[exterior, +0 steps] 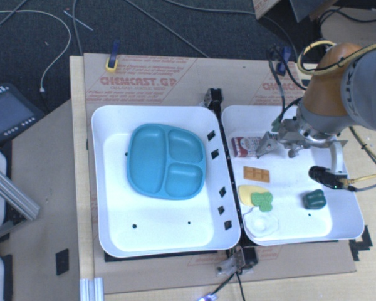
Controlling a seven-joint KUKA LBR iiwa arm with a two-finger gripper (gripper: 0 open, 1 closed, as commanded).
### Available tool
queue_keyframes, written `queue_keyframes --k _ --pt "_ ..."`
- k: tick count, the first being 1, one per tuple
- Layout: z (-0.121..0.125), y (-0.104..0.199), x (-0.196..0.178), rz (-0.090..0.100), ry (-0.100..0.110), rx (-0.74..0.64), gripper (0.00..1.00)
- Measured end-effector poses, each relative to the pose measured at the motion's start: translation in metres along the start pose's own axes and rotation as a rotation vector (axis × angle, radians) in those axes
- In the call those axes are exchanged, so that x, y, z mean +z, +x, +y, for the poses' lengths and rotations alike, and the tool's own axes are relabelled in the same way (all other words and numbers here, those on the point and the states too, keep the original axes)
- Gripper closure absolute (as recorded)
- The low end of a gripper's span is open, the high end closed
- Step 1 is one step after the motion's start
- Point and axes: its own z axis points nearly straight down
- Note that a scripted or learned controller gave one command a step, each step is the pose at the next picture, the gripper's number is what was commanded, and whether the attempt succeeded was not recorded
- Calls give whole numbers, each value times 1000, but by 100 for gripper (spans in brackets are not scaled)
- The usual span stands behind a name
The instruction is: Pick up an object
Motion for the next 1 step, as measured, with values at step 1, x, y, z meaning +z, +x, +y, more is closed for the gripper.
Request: queue_keyframes --k 1 --pt "2 0 -15 0 -7 0 100"
